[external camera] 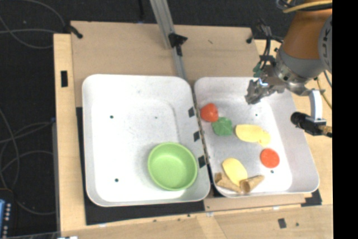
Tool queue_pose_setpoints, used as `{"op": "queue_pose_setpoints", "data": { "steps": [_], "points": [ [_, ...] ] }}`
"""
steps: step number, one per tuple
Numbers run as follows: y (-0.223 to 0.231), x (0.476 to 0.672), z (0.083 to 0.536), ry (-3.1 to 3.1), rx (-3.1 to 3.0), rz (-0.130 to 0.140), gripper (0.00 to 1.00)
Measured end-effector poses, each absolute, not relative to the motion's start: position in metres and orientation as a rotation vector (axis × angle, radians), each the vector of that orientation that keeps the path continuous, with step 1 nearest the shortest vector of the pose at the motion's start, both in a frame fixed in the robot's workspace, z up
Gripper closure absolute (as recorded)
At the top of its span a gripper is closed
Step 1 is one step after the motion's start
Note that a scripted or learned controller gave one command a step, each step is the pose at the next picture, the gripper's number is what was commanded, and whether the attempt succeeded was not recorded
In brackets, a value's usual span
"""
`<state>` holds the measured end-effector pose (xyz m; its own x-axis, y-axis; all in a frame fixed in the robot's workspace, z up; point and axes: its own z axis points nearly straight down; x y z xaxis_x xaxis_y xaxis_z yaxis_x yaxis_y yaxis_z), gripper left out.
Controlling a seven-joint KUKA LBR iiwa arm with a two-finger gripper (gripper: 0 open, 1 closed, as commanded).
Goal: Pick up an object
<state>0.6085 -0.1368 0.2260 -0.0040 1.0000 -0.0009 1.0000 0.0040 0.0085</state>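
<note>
Camera view, fixed above the worktop (117, 47), looked down at a slant on two shallow white bins. Nearest the lens, along the front edge of the right bin (299, 179), lay a tan waffle cone (250, 182) touching a yellow lemon-shaped piece (233, 168), with another brown piece (225, 182) just beside them. An orange-red ball (269, 158) sat near these toward the bin's right side. In the left bin (112, 103) a green bowl (172, 165) rested at the front right corner. Further back in the right bin, a yellow oblong piece (251, 133) lay just beside a green knobbly piece (222, 127), and a red tomato-like piece (209, 112) sat close to the divider between the bins. Farthest back, the end effector (255, 92) hung over bare bin floor, well apart from every piece, with nothing between its fingers; how wide it stood could not be told from this angle. No target was yet engaged. Judged from this, a straight descent would likely have closed on nothing, since no piece lay under it. Going for the clustered pieces risked nudging a neighbour or pinching two at once, and the round ones would probably roll away from an off-centre grip.
</note>
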Motion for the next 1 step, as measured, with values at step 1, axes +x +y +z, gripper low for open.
{"op": "queue_pose_setpoints", "data": {
  "steps": [1],
  "points": [
    [-0.1375, 0.6098, 0.2692, 2.223, 2.213, 0.006, 1.0]
  ]
}}
